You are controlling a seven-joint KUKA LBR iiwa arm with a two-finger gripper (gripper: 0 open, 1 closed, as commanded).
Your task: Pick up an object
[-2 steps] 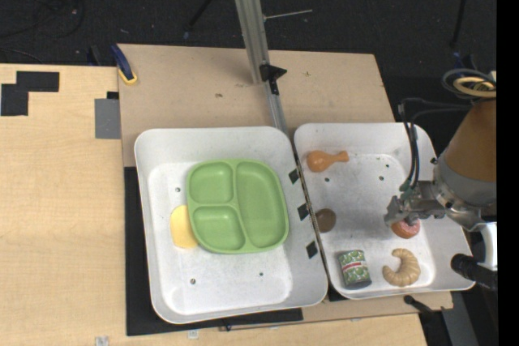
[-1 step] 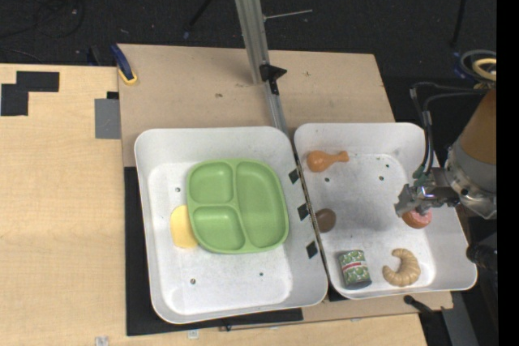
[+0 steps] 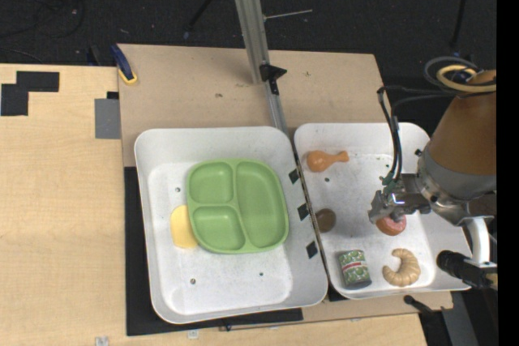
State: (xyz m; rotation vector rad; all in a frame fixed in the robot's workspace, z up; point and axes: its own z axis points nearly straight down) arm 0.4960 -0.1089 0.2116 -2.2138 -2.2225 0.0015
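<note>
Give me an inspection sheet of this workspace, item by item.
Surface: two white bins, left bin and right bin, on a brown board.
Job's things: right bin holds an orange drumstick, brown ball, green can, croissant, red object.
Clutter: green divided plate and yellow piece in the left bin.
Grippers: end effector directly over the red object; grasp unclear.
Cables: black cable along the arm.
Surroundings: metal post, dark floor.
</note>
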